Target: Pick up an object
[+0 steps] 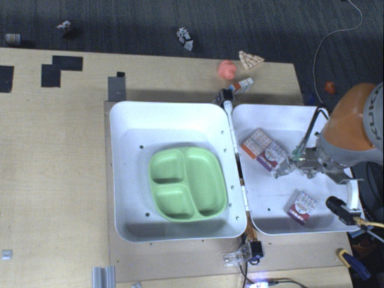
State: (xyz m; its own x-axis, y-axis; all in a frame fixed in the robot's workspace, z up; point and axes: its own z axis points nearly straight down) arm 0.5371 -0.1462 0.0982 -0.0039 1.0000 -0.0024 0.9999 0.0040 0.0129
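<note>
Over the right bin (264, 224), the gripper (294, 162), jaw state indeterminate, hung beside the larger packet (263, 148), probably light and rigid; grasp across its short sides.

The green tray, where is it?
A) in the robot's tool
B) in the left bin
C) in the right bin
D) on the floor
B: the green tray lies flat in the left bin, while the right bin has small boxes.
</note>
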